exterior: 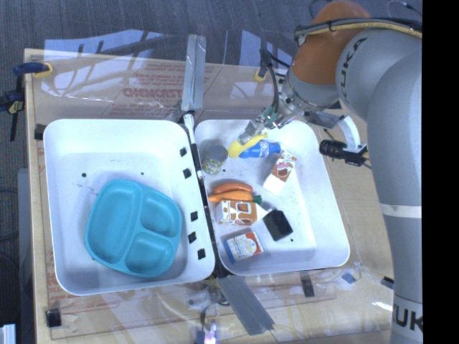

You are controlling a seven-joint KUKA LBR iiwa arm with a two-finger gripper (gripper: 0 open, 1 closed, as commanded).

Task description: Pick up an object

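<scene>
My gripper (257, 129) hangs over the far part of the right bin (326, 192), at the end of the grey arm with the orange band. Just below and left of it lie a yellow toy piece (239, 148) and a blue object (262, 149), touching each other. The gripper's tip is very near the yellow piece; whether it touches is unclear. A white and brown carton (281, 172) lies to the right of them. Nearer the front are an orange carrot (231, 190), a small brown carton (237, 211), a black block (277, 224) and a small blue-edged box (244, 244).
A round grey can (213, 156) stands by the divider between the bins. The left bin (64, 156) holds a blue divided plate (134, 226). The arm's large grey body (387, 120) fills the right side above the bench.
</scene>
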